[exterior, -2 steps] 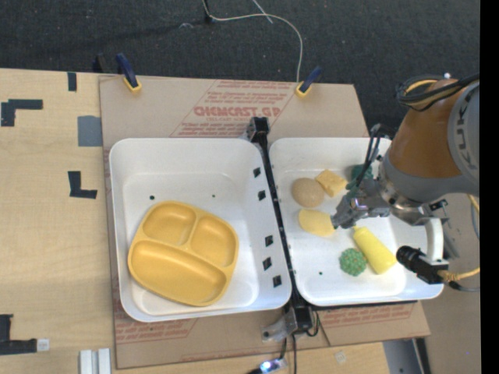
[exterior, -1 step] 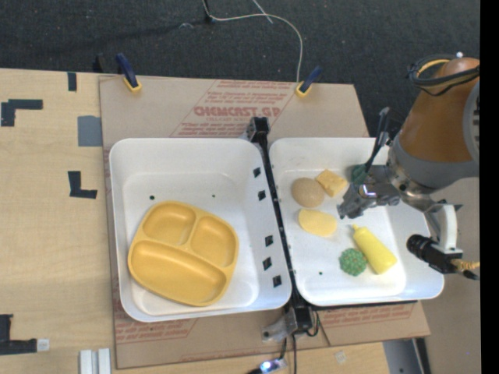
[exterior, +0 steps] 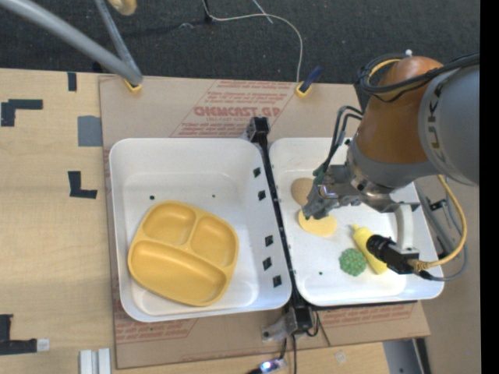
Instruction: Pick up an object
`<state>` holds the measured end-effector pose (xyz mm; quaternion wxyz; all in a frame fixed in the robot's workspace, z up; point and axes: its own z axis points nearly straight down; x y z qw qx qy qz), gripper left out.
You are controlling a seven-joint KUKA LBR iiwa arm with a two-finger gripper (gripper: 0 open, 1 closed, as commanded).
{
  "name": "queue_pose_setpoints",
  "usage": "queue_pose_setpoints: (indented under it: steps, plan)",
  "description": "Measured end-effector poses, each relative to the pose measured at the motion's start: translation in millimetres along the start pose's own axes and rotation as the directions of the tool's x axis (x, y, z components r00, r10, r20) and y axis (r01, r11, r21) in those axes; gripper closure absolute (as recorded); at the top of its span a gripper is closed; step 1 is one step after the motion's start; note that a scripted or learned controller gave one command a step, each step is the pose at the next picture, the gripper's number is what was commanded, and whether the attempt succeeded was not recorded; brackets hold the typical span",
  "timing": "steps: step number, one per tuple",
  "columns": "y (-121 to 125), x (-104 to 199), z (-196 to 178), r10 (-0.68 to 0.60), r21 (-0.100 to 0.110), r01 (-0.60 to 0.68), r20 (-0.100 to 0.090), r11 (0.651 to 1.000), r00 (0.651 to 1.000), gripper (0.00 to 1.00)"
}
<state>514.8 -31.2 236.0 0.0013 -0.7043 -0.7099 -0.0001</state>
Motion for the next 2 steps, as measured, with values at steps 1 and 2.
queue_pose_setpoints:
  steps: [1,2]
  plan:
    - [-4.8,57.5,-3.6,0.0,0.0,0.0,0.0,1.0,1.0,1.0]
    - [1.1,112.1,-4.9,0.0,0.0,0.0,0.001,1.0,1.0,1.0]
